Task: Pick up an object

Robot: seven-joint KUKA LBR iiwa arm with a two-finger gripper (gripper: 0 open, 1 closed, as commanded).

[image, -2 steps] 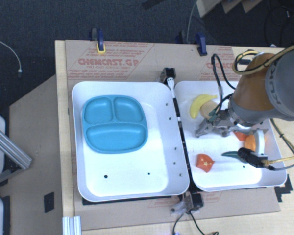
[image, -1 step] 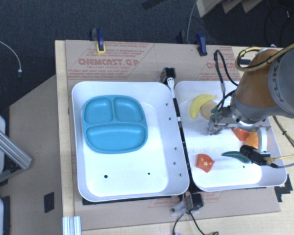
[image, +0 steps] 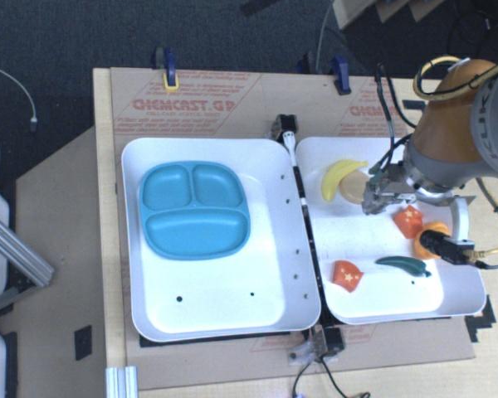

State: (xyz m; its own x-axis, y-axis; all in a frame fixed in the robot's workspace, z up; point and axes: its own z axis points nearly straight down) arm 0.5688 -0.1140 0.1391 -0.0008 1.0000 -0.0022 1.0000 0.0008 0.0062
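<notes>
In the right bin (image: 373,305) lie a yellow banana (image: 339,175), a pale round piece (image: 351,189) beside it, a red piece (image: 409,220), an orange piece (image: 436,232), a dark green pepper (image: 403,264) and a red strawberry-like piece (image: 347,275). My gripper (image: 382,197) hangs low over the upper middle of this bin, just right of the banana and left of the red piece. The wrist covers its tips from this angle.
The left bin (image: 216,305) holds a blue divided plate (image: 196,210). A black divider strip (image: 301,214) runs between the bins. The arm's grey and orange body (image: 456,135) overhangs the right bin's far right corner. Clamps (image: 170,63) stand at the board's back edge.
</notes>
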